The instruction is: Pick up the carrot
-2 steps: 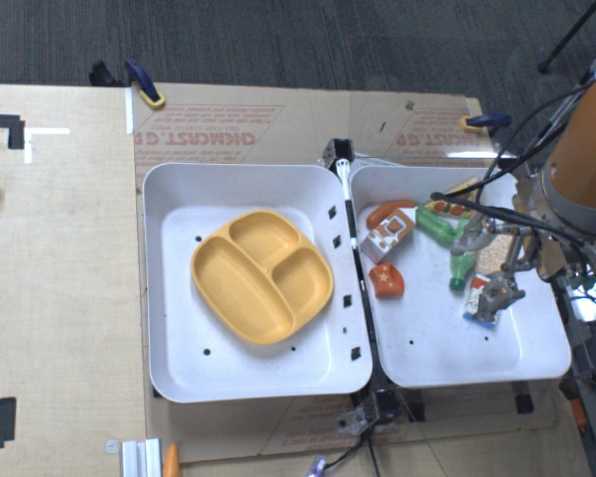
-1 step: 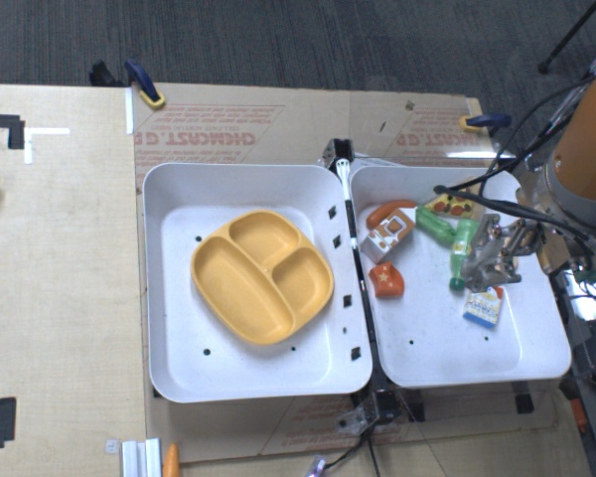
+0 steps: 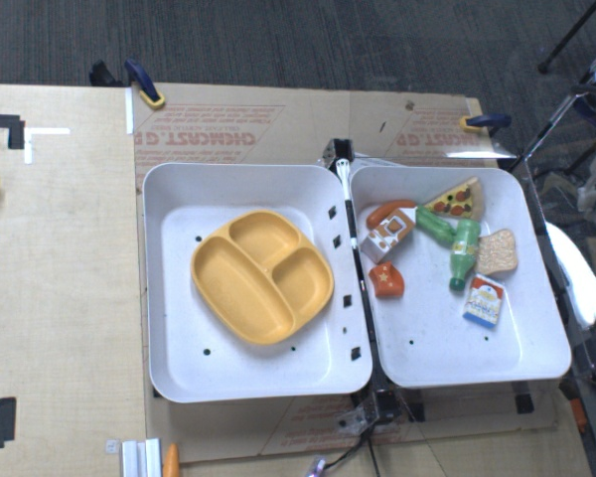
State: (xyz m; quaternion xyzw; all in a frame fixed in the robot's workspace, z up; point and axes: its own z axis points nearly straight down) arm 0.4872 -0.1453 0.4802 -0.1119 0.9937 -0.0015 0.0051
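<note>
**In the right bin: carrot tucked behind a carton**

On the bench, the two white bins sit side by side, the left bin point(image 3: 169, 296) bearing only a yellow divided plate point(image 3: 263, 276). The right bin point(image 3: 536, 351) holds the clutter. The carrot point(image 3: 387, 210) lies in its upper left corner, near the wall shared with the left bin. A small orange-and-white carton point(image 3: 389, 235) lies against the carrot's near side and covers part of it (the main thing in the way). To the right lie a pizza slice point(image 3: 455, 199), a green bottle point(image 3: 464, 251), a bread slice point(image 3: 497, 251) and a blue-and-white carton point(image 3: 484, 301). A red tomato point(image 3: 385, 281) sits below the carrot. My end effector's state I cannot tell.
</note>
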